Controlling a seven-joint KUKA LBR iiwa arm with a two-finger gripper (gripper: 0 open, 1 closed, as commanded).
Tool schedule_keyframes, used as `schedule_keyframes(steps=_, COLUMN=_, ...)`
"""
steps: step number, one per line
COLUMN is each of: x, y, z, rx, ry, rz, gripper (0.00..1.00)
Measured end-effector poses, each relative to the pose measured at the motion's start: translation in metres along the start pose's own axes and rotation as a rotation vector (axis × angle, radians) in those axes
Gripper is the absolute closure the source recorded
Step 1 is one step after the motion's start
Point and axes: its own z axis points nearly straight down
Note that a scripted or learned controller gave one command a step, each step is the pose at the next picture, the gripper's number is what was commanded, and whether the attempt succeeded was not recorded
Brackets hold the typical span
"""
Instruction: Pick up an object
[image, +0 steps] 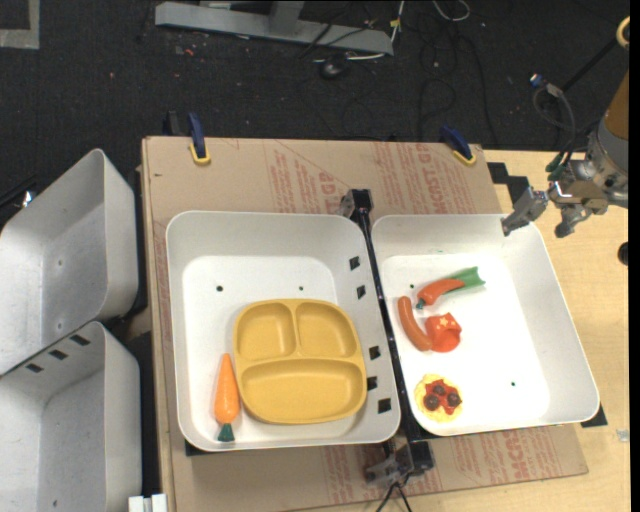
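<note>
Red print on the cardboard sheet (300, 172) under the bins is too faint to read. The gripper (545, 212) hovers over the right bin's (560, 330) far corner, fingers apart, holding nothing. Inside lie a chili pepper (450, 286), sausage (413, 324), red piece (443, 331) and small tart (439, 397). The left bin (190, 300) holds a yellow divided tray (300, 362) and carrot (227, 390). The arm is cut off at right.

A robotics lab: a counter (300, 170) of clamped board carries two white bins (190, 260) of toy food, loose cables (440, 90) trail over dark carpet, and spare bins (60, 300) are stacked beside it.
</note>
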Motion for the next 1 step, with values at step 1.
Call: schedule_keyframes(steps=1, x=-0.0037, y=-0.0056, z=0.0452, rx=0.004, ry=0.001, rz=0.003, gripper=0.0)
